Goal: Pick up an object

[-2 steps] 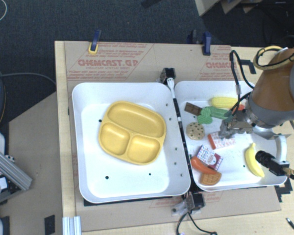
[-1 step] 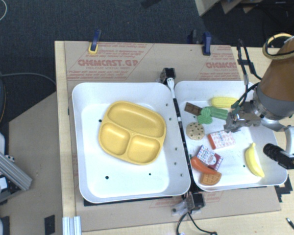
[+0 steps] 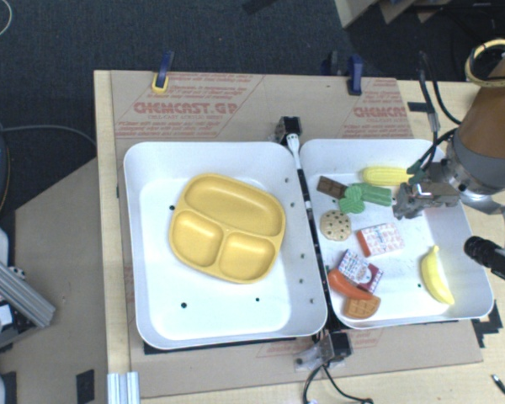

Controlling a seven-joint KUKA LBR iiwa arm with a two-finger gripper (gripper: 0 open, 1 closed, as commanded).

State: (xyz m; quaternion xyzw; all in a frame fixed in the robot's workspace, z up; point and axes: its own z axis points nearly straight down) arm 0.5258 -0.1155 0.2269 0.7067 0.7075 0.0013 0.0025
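The right bin (image 3: 467,225) holds several toy foods. A yellow corn cob (image 3: 384,175) lies at the back, with a green vegetable (image 3: 364,198) just in front of it and a brown chocolate bar (image 3: 329,186) to their left. A round cookie (image 3: 335,224), a red and white box (image 3: 379,240), a small printed packet (image 3: 356,268), an orange carrot (image 3: 347,285) and a waffle piece (image 3: 362,307) lie toward the front. A banana (image 3: 438,278) rests at the front right. My gripper (image 3: 411,200) hangs over the bin just right of the corn and the green vegetable.
The left bin (image 3: 151,284) carries a yellow divided plate (image 3: 227,227). A black rail (image 3: 303,200) runs between the two bins. The grey arm with its orange band (image 3: 492,120) comes in from the right over the right bin's far corner.
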